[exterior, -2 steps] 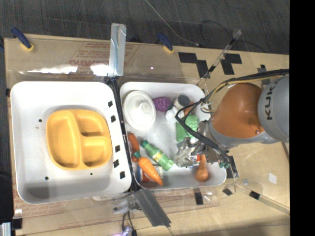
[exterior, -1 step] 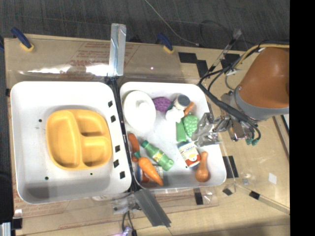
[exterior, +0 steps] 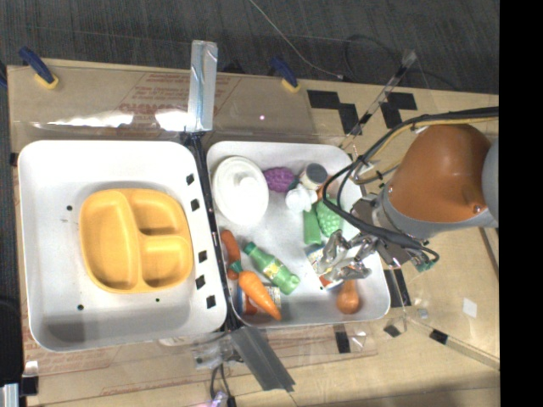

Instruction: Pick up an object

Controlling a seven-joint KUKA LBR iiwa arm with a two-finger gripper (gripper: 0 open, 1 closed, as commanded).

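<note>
From above, the gripper (exterior: 342, 259) hangs low in the right bin (exterior: 373, 299) by its right edge; whether its fingers are spread or pinching cannot be told. Just beside it lie a green toy (exterior: 321, 224) and a brown pear (exterior: 348, 298). A green bottle (exterior: 271, 269) and carrot (exterior: 257, 293) sit toward the front-left corner. A yellow tray (exterior: 136, 237) fills the left bin (exterior: 42, 227).

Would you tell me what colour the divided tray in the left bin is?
The divided tray is yellow, seen clearly in the camera view.
</note>
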